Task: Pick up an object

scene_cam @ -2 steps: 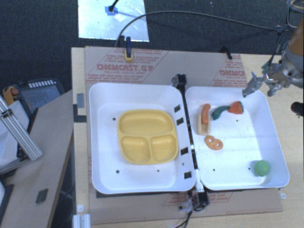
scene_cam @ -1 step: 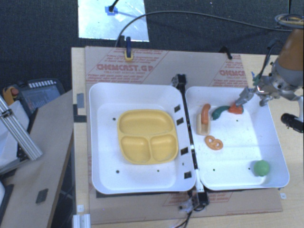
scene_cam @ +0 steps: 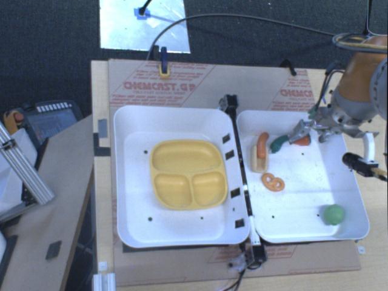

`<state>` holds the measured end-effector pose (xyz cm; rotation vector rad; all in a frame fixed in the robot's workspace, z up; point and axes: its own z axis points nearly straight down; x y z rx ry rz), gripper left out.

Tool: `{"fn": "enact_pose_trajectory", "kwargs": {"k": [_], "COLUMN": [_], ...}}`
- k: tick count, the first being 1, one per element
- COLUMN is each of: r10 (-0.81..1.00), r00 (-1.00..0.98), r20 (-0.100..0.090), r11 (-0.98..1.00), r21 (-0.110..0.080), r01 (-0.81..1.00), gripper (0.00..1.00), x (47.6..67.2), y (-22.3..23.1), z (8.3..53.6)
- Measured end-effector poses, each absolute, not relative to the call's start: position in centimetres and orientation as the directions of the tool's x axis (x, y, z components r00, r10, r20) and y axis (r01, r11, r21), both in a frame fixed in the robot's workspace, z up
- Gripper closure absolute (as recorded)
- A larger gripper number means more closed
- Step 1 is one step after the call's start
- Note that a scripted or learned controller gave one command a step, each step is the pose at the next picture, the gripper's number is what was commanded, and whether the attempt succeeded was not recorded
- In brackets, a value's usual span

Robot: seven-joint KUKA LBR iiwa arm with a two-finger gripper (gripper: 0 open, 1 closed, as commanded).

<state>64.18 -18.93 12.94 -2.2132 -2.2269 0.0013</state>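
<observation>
Observed on the tabletop (scene_cam: 103, 162): two white bins side by side. Left bin (scene_cam: 130, 138) carrying a yellow divided plate (scene_cam: 185, 173). Right bin (scene_cam: 345, 223) carrying a hot-dog toy (scene_cam: 260, 150), a pretzel (scene_cam: 273, 182), a green ball (scene_cam: 333, 214), and a small piece with a green stem and red-orange body (scene_cam: 286, 141) near the far wall.

Arm (scene_cam: 361, 80) found reaching in from the right, low over the far part of the right bin. Pincer (scene_cam: 301, 132) found at the red-orange end of that small piece, apparently touching or just above it. State of the pincer: could not be told; tips blurred against the piece, nothing plainly seen held.

Judged step: approach or closing on a pick, with the green-and-red piece as the likely target. Lift not yet done; piece appeared to rest on the bin floor.

Judged need for the next move: tips set either side of the red body, then closed firmly, then raised straight up clear of the bin wall. Noted as a risk: small, rounded piece, likely to slip or be nudged toward the hot-dog toy just beside it. Pretzel and green ball lay well apart from the pincer, no hindrance expected.
</observation>
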Motion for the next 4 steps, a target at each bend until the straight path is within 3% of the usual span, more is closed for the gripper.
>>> {"fn": "enact_pose_trajectory", "kwargs": {"k": [1, 2, 4], "r10": [1.000, 1.000, 1.000], "r00": [-0.007, -0.008, -0.007], "r20": [0.000, -0.001, -0.002], "r11": [0.007, 0.008, 0.007], "r21": [-0.001, 0.000, 0.008], "r01": [1.000, 1.000, 1.000], "gripper": [0.00, 1.00, 1.00], "x": [64.2, 64.3, 65.7], "y": [-18.9, -18.9, -18.6], "z": [8.3, 9.6, 20.3]}}
